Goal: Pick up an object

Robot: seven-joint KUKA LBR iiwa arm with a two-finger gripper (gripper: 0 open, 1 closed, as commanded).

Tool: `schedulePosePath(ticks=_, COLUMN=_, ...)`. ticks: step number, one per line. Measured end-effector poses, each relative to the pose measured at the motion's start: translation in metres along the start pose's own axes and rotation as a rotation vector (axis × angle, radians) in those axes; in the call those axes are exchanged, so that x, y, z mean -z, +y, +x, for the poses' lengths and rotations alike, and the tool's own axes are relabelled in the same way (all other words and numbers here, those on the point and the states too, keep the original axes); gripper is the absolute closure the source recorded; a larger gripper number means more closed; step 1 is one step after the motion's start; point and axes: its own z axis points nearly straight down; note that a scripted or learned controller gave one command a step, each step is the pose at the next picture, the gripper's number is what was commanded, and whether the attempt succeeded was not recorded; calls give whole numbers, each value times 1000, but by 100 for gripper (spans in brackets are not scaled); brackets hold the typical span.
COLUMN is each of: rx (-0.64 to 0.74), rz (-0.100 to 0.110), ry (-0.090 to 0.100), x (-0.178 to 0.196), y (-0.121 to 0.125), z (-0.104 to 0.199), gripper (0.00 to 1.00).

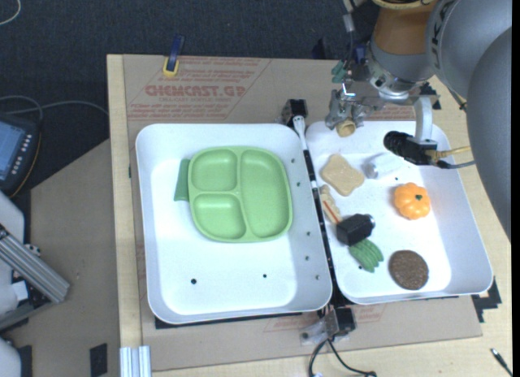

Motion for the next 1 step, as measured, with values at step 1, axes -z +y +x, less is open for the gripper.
schedulePosePath(ticks=1, rx=0, rz=-4, ry=0, x=19, y=-7, z=0, gripper=100)
